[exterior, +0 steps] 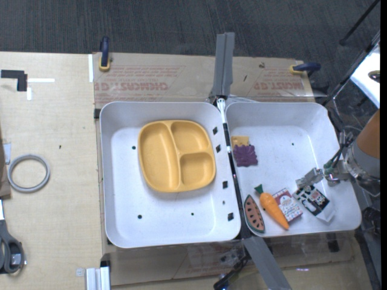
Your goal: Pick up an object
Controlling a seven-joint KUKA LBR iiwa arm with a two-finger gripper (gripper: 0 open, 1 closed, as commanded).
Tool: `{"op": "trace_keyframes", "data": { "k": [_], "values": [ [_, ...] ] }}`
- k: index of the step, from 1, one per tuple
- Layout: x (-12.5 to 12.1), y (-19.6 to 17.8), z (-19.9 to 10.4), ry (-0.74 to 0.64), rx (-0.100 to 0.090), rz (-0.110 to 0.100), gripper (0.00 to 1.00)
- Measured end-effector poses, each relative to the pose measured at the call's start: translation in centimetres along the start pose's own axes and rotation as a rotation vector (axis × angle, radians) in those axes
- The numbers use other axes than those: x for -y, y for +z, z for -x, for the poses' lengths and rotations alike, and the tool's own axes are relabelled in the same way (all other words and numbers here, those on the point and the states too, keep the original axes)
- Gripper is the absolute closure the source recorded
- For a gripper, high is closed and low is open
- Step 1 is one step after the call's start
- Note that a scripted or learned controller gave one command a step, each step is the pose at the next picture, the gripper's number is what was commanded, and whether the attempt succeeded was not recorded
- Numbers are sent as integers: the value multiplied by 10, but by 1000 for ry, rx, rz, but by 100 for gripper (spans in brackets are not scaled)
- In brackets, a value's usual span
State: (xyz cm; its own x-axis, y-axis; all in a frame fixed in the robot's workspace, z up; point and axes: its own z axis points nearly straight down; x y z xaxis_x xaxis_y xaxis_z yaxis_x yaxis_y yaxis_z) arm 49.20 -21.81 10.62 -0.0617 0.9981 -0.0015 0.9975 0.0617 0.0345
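Observation:
The right bin (284, 125) holds several small items. A purple grape bunch (245, 155) lies by a yellow piece (240, 141) near the bin's left wall. An orange carrot (274, 208), a watermelon slice (254, 214), a small red-and-white box (288, 203) and a black-and-white packet (315, 200) lie along the front. My gripper (311, 178) hovers low at the bin's right side, just behind the packet and box, and I see nothing held in it. The arm comes in from the right edge.
A yellow divided plate (176, 155) sits in the left bin (121, 210). A grey tape ring (26, 173) and scissors (11, 254) lie on the bench at far left. A grey divider post (223, 65) stands behind the bins.

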Motion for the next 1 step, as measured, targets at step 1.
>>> {"op": "trace_keyframes", "data": {
  "k": [1],
  "values": [
    [0, 0, -4, -51, 14, 5, 0]
  ]
}}
